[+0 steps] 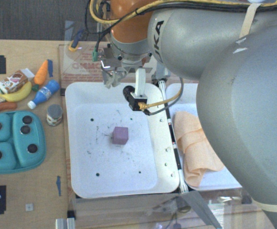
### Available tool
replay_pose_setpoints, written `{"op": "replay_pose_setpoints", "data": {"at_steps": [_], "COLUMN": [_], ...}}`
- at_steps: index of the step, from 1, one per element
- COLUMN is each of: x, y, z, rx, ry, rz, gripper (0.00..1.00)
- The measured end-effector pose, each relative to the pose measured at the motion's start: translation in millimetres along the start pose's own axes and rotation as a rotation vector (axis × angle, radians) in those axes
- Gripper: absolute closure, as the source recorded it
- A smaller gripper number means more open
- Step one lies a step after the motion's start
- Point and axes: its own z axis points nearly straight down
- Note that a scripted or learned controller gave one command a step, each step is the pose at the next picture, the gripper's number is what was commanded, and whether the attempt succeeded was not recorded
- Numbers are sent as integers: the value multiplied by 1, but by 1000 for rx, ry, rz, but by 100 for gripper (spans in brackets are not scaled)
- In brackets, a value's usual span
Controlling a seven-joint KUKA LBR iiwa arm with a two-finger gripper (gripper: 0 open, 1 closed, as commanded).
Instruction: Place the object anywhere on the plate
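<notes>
A small purple cube (120,135) lies on the floor of the left white bin (81,175), near its middle. My gripper (112,80) hangs over the far rim of that bin, well above and behind the cube and apart from it. A white bracket and a black fitting (133,97) with a yellow cable hang just to the right of the gripper. The big grey arm covers most of the right bin.
A folded peach cloth (194,147) lies in the right bin (224,181). Left of the bins, on the wooden bench, are a teal moulded tray (12,142), a small can (54,114), a blue bottle (44,94), a banana (15,93) and a carrot (42,72).
</notes>
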Motion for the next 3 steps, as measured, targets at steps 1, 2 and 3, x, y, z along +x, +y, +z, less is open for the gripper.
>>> {"op": "replay_pose_setpoints", "data": {"at_steps": [1, 2, 3], "x": [10, 9, 6], "y": [2, 1, 2], "z": [42, 71, 54], "rx": [1, 0, -4], "ry": [0, 0, 1], "rz": [-132, -110, -108], "gripper": [100, 100, 100]}}
